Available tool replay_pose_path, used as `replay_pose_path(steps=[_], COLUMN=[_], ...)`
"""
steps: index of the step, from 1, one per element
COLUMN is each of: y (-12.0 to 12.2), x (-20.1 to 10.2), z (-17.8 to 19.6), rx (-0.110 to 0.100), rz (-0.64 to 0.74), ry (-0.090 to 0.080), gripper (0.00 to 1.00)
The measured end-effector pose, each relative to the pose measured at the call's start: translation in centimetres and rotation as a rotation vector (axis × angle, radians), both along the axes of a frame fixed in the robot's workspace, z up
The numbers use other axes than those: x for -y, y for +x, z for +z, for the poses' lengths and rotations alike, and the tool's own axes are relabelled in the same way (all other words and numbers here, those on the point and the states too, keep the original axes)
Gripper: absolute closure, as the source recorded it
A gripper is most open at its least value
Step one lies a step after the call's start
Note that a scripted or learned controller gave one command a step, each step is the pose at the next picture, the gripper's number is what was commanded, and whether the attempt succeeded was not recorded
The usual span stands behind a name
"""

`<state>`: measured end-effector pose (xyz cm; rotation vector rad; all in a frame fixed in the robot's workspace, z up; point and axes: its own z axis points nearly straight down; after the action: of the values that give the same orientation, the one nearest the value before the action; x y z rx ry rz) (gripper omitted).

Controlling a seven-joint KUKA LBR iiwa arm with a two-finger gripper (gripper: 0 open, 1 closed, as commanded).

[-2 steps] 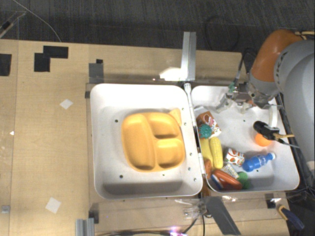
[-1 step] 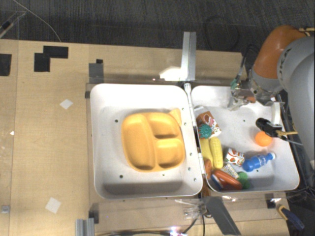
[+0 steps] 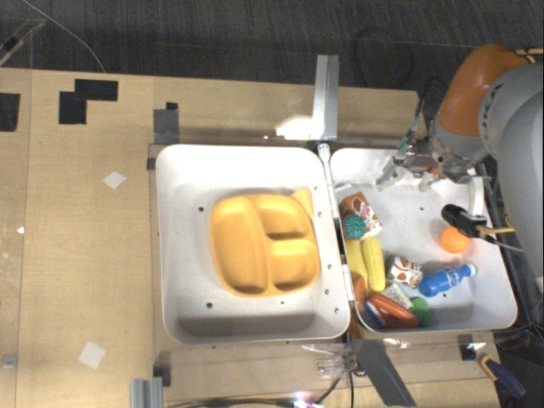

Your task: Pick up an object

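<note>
The right bin holds a heap of small things along its left and front sides. Among them are a corn cob, a teal knobbly toy, a brown and white packet, a blue bottle, an orange ball, a red and white packet and a red piece. My gripper hangs over the bin's far part, above bare white floor. Its fingers stand open with nothing between them. It is well apart from the heap.
The left bin holds a yellow divided tray. A metal post stands behind the wall between the two bins. The wooden bench stretches to the left.
</note>
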<state>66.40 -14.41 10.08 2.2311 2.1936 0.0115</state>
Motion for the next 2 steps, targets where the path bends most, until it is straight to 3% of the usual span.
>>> replay_pose_path(steps=[1, 2], y=[0.6, -9.1], x=[5.3, 4.6], z=[-1.3, -1.2], rx=[-0.008, -0.007], rz=[-0.102, 0.053], ry=[0.005, 0.002], gripper=[0.00, 0.00])
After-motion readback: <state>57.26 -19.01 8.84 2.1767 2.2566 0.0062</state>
